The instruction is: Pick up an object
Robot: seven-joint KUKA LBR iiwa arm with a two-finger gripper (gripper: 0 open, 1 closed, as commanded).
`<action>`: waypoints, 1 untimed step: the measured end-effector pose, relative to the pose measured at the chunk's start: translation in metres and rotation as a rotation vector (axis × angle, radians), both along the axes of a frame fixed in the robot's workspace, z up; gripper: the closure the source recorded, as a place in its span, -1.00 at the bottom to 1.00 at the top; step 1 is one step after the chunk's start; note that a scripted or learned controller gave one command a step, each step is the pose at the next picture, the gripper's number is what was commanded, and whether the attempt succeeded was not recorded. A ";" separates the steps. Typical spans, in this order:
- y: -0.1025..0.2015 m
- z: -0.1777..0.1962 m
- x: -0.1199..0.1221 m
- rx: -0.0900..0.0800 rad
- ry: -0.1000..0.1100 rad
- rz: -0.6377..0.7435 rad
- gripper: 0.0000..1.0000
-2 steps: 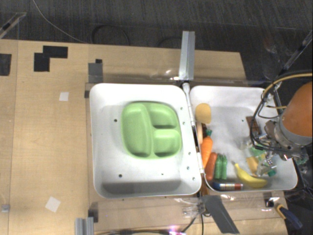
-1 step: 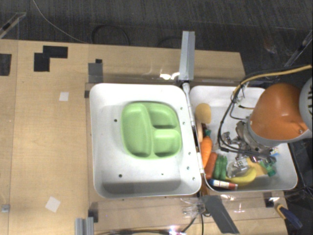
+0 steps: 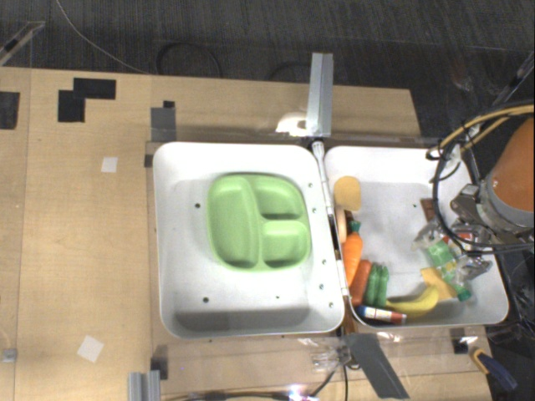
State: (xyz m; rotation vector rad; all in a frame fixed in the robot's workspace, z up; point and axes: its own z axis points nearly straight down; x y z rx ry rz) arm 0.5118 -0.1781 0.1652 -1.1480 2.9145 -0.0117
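The right bin (image 3: 393, 174) holds a pile of toy food along its left and front sides. A tan rounded piece (image 3: 348, 192) lies at the back left, with an orange carrot (image 3: 353, 257) in front of it. Next to the carrot are green pieces (image 3: 378, 282), a yellow banana (image 3: 418, 302) and a red-tipped marker (image 3: 380, 313). My gripper (image 3: 451, 247) hangs low over the bin's right side, right above a pale green item (image 3: 438, 253) and a yellow piece (image 3: 440, 279). Cables and the wrist hide how it meets them.
The left bin (image 3: 180, 307) carries a green divided plate (image 3: 257, 221) in its middle. A metal post (image 3: 321, 94) stands behind the seam between the bins. The wooden bench (image 3: 75, 249) spreads out to the left. The arm's body (image 3: 512, 182) covers the right bin's far right edge.
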 end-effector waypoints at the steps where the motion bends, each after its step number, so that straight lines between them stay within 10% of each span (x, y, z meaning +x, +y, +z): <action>1: -0.017 -0.074 -0.007 0.000 -0.006 0.004 -1.00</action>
